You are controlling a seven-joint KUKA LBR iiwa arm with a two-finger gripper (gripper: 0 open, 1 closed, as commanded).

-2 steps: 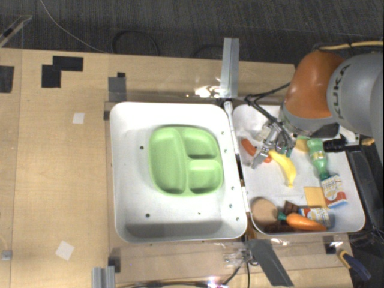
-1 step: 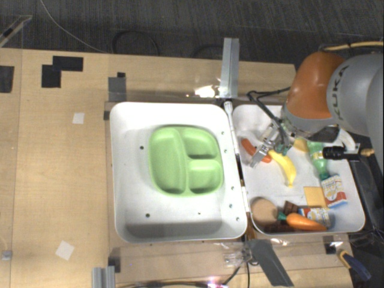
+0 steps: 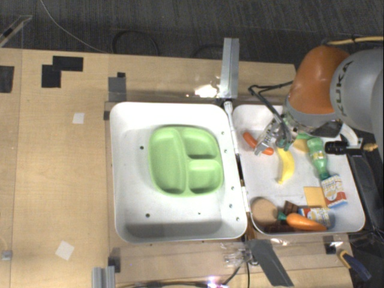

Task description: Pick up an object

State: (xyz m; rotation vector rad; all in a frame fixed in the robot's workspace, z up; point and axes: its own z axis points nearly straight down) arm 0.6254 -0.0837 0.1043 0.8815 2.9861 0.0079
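I see my pincer (image 3: 268, 141) low in the right bin (image 3: 358, 218), grip state unreadable; a small orange piece (image 3: 249, 139) lies just left, long axis slanting down-right

A green divided plate (image 3: 183, 159) lies in the left white bin (image 3: 129, 221). Both bins sit on a pale wooden bench (image 3: 54, 179) bearing black square marks (image 3: 60, 69) toward its far left. A dark cable (image 3: 135, 41), perhaps, loops on the grey floor beyond
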